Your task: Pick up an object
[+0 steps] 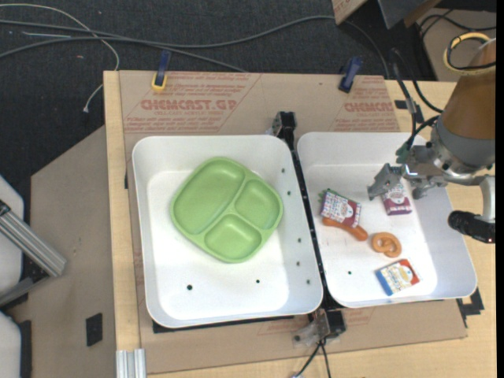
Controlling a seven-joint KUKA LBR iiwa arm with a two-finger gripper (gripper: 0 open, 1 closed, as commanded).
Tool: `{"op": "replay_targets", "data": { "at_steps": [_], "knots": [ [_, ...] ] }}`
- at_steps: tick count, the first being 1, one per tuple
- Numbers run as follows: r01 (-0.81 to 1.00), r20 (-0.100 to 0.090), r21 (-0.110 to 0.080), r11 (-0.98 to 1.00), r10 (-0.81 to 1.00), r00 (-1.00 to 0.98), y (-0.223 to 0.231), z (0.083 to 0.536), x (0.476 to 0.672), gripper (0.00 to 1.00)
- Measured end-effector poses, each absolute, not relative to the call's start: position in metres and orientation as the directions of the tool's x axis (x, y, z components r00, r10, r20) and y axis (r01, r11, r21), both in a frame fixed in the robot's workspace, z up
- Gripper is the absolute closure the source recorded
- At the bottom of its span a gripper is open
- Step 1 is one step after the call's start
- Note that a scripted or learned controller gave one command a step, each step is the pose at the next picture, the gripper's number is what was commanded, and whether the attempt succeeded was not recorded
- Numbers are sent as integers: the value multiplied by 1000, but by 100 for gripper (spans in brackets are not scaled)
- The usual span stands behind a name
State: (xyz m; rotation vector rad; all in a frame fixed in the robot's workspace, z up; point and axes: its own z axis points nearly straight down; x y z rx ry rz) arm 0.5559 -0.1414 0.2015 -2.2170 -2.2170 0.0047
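Green plate [227,209] fills left bin [150,211]; right bin [346,278] floor scattered.

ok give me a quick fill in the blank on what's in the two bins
1. The green divided plate lies in the ____ bin.
2. The plate has ____ compartments.
3. The pretzel lies in the ____ bin.
4. The gripper hangs over the ____ bin.

Missing words: left; three; right; right
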Motion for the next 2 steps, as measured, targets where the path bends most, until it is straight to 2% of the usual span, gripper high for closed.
{"op": "replay_targets", "data": {
  "at_steps": [1,2],
  "knots": [
    [1000,3,-7,0,1000,0,-133,151,548,0],
    [1000,1,7,-2,1000,2,-133,113,556,0]
  ]
}}
